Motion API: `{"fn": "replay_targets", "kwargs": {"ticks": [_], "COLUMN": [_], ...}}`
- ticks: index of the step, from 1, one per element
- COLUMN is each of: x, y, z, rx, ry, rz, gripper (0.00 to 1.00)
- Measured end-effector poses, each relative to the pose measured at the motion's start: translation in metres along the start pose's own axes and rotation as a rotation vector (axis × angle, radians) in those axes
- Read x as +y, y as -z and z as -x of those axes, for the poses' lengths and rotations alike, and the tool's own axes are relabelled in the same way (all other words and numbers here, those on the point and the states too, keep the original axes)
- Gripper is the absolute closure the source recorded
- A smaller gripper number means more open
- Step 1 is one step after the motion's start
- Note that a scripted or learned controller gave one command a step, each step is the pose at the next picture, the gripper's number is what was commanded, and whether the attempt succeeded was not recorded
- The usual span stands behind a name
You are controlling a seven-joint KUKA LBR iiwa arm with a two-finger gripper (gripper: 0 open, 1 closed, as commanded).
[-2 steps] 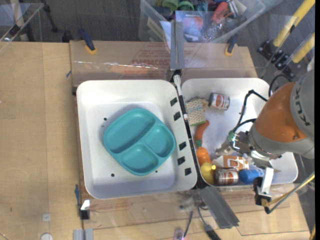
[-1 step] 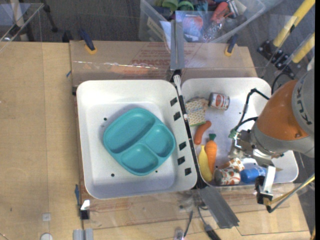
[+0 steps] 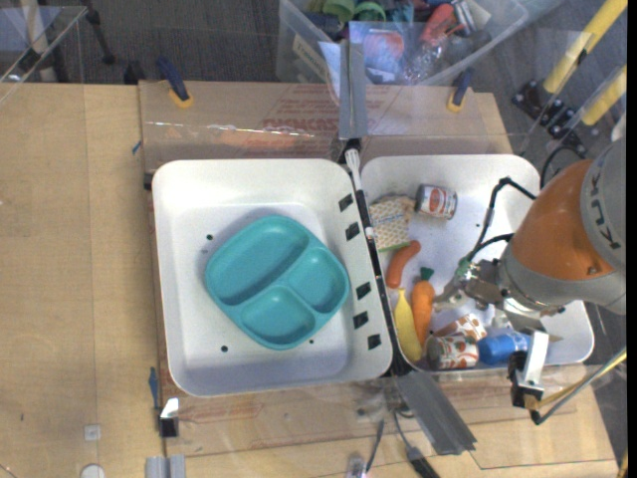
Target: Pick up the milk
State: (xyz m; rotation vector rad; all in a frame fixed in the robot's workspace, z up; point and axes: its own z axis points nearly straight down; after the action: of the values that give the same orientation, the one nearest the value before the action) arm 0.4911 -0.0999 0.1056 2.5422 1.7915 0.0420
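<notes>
The milk [image 3: 455, 348] looks like a small white and red carton lying at the near edge of the right bin [image 3: 518, 172]. It sits between a yellow banana [image 3: 404, 331] and a blue bottle [image 3: 505, 348]. My gripper [image 3: 472, 292] hangs low over the right bin, just above and behind the carton. The grey wrist with its orange band [image 3: 557, 232] covers part of the bin's right side. I see nothing held in the gripper.
The right bin also holds a carrot [image 3: 422, 307], a red sausage [image 3: 402, 261], a waffle-like piece [image 3: 390, 221] and a small can [image 3: 435, 200]. A teal divided plate [image 3: 276, 280] lies in the left bin [image 3: 184, 207]. A clear box of toys [image 3: 398, 8] stands behind.
</notes>
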Motion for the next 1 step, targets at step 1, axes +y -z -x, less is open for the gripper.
{"fn": "replay_targets", "kwargs": {"ticks": [1], "x": [-0.0043], "y": [-0.0156], "z": [0.0099], "rx": [0.003], "ry": [0.071], "rz": [-0.028], "gripper": [0.00]}}
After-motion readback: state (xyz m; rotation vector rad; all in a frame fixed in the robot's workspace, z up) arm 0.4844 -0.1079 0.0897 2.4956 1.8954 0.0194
